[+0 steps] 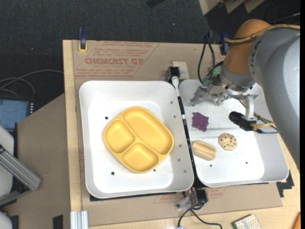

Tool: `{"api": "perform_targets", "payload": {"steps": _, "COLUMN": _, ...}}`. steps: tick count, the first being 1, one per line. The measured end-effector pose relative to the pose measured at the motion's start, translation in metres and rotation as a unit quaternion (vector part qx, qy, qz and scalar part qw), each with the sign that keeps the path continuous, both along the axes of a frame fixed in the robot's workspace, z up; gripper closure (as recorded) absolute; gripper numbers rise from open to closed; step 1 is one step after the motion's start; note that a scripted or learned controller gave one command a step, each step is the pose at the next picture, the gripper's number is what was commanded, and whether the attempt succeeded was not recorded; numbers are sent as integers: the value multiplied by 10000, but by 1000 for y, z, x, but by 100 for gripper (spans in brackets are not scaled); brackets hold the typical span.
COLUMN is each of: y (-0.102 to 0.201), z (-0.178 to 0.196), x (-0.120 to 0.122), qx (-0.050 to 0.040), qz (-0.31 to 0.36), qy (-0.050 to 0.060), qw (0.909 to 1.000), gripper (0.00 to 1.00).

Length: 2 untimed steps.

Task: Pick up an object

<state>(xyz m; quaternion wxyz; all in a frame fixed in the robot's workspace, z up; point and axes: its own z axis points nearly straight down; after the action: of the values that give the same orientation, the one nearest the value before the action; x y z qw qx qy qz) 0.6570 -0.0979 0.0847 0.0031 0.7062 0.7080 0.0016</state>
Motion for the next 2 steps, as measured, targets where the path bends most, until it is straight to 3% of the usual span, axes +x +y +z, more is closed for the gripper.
{"api": "perform_targets", "payload": {"steps": 1, "y": -3, "z": -1, "x": -117, "qx": 20, "qz": -32, "qy": 82, "qw": 10000, "gripper": 0}}
{"api": "perform_targets", "payload": {"steps": 2, "y": -2, "z": 0, "x": -61, "qx": 1, "qz": -3, "qy": 5, "qw": 10000, "gripper": 0}}
